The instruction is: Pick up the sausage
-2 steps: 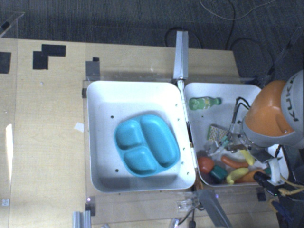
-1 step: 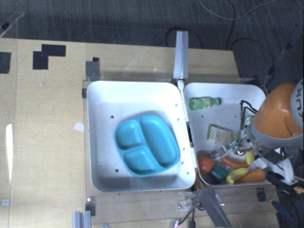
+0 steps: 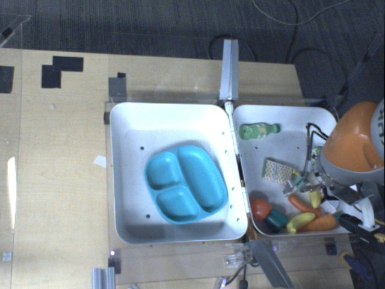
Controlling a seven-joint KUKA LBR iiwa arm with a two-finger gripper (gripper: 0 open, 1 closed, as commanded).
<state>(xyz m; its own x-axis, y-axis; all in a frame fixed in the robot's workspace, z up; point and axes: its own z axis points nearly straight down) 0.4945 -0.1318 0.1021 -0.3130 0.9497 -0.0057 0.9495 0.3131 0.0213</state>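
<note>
Blue tray [image 3: 185,183] (three compartments), white bins [image 3: 129,161], green bottle [image 3: 258,130], orange-red sausage [image 3: 301,203], yellow banana [image 3: 299,222]

Grey arm [image 3: 361,170] with orange band [image 3: 356,138] and black cable [image 3: 313,134].

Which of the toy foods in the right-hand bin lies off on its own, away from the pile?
The green bottle, lying on its side by the right bin's far wall. The rest cluster along the near edge by the gripper.

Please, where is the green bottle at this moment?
In the camera view, the green bottle lies in the right bin, near its far left corner, beside the divider and above the patterned packet.
</note>
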